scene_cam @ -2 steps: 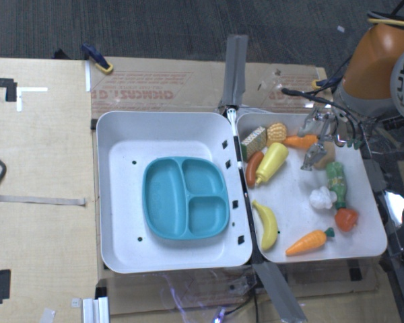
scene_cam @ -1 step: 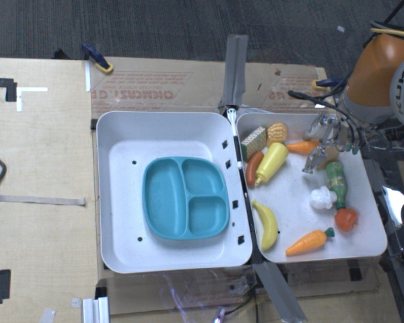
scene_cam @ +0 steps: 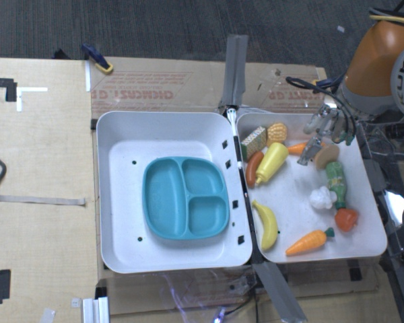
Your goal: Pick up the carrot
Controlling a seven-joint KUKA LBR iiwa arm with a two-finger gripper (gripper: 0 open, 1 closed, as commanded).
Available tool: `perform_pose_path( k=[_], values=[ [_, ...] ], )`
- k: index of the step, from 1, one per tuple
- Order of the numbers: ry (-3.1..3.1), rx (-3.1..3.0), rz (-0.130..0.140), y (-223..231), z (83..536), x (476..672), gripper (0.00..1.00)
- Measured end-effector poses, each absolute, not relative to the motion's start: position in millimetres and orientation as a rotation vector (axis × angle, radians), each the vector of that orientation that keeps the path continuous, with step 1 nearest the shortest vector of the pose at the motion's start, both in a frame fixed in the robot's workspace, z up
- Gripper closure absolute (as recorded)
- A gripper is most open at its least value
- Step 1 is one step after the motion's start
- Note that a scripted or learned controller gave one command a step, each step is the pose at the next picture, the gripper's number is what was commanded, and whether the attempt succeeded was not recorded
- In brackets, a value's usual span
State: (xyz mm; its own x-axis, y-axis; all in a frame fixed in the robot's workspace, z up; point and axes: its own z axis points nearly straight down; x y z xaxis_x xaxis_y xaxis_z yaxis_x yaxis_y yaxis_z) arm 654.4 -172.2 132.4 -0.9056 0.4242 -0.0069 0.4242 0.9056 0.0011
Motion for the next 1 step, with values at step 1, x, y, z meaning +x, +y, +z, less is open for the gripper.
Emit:
perform_pose_path(
  k=[1],
  values=[
    [3.02,0.85,0.0,-176.4,93.8,649.5,0.0]
  ],
)
